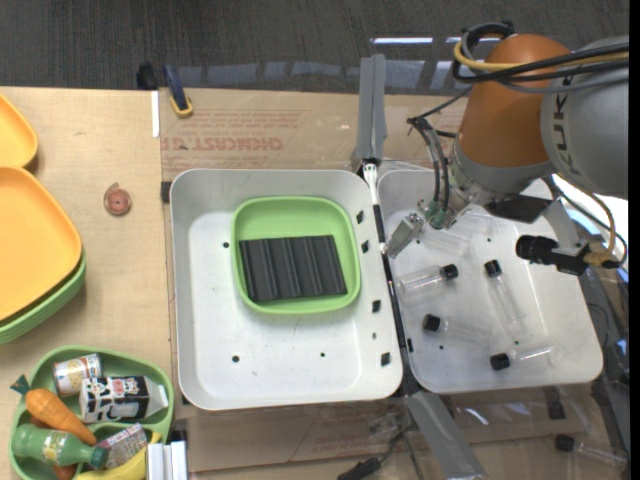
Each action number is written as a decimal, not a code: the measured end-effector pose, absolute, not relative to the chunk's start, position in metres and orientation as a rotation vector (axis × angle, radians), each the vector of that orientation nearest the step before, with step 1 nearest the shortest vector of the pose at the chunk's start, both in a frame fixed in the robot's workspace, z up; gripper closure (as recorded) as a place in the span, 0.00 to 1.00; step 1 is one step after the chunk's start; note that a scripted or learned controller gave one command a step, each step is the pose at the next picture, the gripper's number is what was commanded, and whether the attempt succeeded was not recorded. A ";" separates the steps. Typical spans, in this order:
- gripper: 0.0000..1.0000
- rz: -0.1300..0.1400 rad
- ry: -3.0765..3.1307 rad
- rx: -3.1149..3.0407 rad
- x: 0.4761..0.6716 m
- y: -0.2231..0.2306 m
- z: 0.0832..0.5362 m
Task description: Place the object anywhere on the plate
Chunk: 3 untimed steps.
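I see the clear tubes (432,279) lying in the right bin (575,363), the green plate (345,218) holding none; the gripper (432,214) hovers there, grip state I cannot tell

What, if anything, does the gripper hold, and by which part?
It cannot be told: the gripper hangs over the right bin near clear tubes.

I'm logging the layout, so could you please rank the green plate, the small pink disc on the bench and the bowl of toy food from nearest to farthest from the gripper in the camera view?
From the gripper in the right bin:
1. Green plate, in the left bin, just across the divider.
2. Small pink disc, on the bench left of the bins.
3. Bowl of toy food, bottom-left corner.
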State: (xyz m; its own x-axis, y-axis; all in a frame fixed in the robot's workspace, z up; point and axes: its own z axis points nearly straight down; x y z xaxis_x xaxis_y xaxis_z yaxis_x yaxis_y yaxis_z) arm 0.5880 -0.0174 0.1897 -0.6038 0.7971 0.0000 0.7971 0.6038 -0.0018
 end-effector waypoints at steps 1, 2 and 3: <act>0.00 0.004 -2.498 -1.907 0.609 -0.062 0.203; 0.00 0.007 -2.130 -2.309 0.605 0.023 0.242; 0.00 0.010 -1.977 -2.439 0.600 0.020 0.231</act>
State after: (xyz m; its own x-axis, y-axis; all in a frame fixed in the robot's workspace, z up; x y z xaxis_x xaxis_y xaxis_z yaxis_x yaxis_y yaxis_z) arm 0.5997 0.0201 0.2308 0.2066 0.9784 -0.0035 0.9784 -0.2066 -0.0055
